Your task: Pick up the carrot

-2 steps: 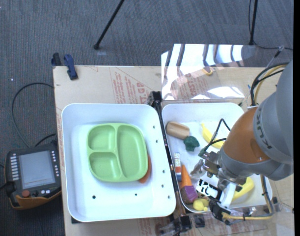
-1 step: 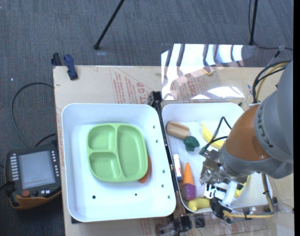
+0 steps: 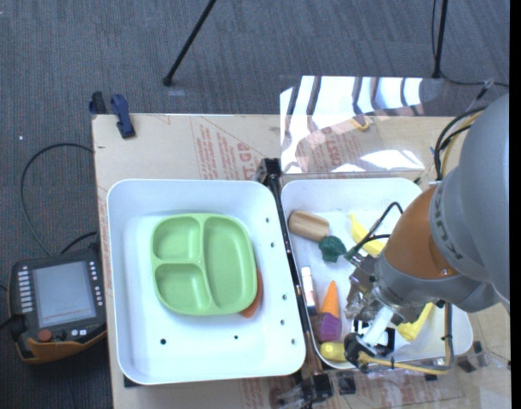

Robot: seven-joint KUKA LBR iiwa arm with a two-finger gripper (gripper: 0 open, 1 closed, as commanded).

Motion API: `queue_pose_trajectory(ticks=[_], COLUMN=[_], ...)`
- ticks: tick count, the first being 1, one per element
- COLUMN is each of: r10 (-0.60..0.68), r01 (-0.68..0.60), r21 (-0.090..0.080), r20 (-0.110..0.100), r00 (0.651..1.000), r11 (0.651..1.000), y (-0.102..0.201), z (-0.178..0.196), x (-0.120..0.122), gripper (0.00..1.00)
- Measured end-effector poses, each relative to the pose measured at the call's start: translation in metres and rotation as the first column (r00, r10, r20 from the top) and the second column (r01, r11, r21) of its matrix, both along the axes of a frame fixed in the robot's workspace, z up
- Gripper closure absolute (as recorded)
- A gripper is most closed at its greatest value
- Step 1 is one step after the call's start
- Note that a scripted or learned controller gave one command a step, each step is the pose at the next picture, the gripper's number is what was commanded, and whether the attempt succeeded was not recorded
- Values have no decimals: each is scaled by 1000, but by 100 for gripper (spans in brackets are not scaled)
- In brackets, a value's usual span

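Running across the cardboard [image 3: 217,147] far left of the gripper [image 3: 361,312], red print is too small to read. The carrot [image 3: 330,296] lies in the right bin [image 3: 388,192], just left of the gripper, beside a purple block [image 3: 330,325]. Whether the gripper is open or closed cannot be told.

Two bins sit side by side on the bench [image 3: 183,143]. The left bin [image 3: 124,228] just has a divided plate [image 3: 203,264] in the middle, sitting on another dish [image 3: 253,303] that pokes out at its near right edge. The right bin [image 3: 388,186] is the busy one: a roll [image 3: 309,224] at the far left, broccoli [image 3: 332,247] just right of it and a bit nearer, then the carrot [image 3: 329,296] nearer still, with a block [image 3: 329,325] right at its near end and a small stick [image 3: 308,281] along its left. The arm [image 3: 431,245] hangs over the bin's right half. A pendant [image 3: 60,301] sits on the floor, left of the bench.
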State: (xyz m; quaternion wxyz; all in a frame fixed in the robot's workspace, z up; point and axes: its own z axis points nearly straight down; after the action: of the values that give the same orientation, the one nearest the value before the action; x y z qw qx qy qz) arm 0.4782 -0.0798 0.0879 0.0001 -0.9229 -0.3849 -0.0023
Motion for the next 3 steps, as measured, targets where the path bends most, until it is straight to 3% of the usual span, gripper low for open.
queue_pose_trajectory(ticks=[1, 2, 3], r10=[3, 4, -348], r01=[-3, -4, 348], r21=[-4, 7, 1], r20=[20, -2, -15], r00=[1000, 1000, 937], r11=[1000, 1000, 937], y=[0, 1, 71], z=[4, 10, 98], x=[6, 2, -3], gripper=[0, 100, 100])
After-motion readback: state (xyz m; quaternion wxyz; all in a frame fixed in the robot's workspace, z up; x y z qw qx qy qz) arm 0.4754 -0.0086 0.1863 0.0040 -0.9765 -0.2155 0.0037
